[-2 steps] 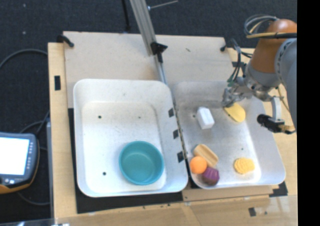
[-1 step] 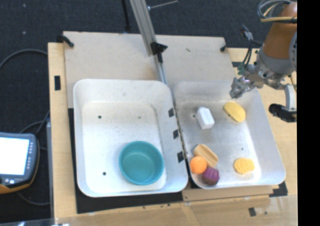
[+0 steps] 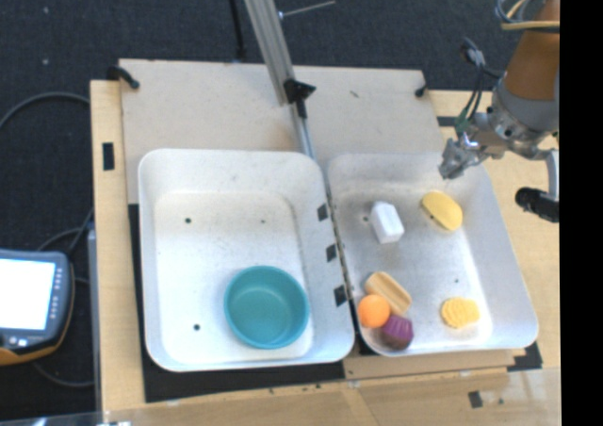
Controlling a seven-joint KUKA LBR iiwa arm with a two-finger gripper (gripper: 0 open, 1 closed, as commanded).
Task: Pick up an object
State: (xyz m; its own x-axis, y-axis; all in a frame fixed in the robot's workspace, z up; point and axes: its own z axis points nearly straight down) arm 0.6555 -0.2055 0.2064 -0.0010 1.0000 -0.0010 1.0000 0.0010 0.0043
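Observation:
My gripper [image 3: 455, 162] hangs over the far right corner of the right bin [image 3: 499, 254], its fingers close together with nothing between them. A yellow lemon-shaped object [image 3: 442, 210] lies just below and left of it, apart from it. A white block [image 3: 386, 221] sits near the bin's middle. At the near edge lie a tan bread-like piece [image 3: 389, 291], an orange ball [image 3: 374, 310] and a purple object [image 3: 397, 331], all bunched together. A ridged yellow object [image 3: 460, 312] lies near the bin's front right.
The left bin [image 3: 170, 179] holds a teal bowl [image 3: 267, 306] near its front. A slanted metal rail [image 3: 268, 28] comes down to the divider between the bins. A tablet-like screen [image 3: 28, 302] sits off the bench at the left.

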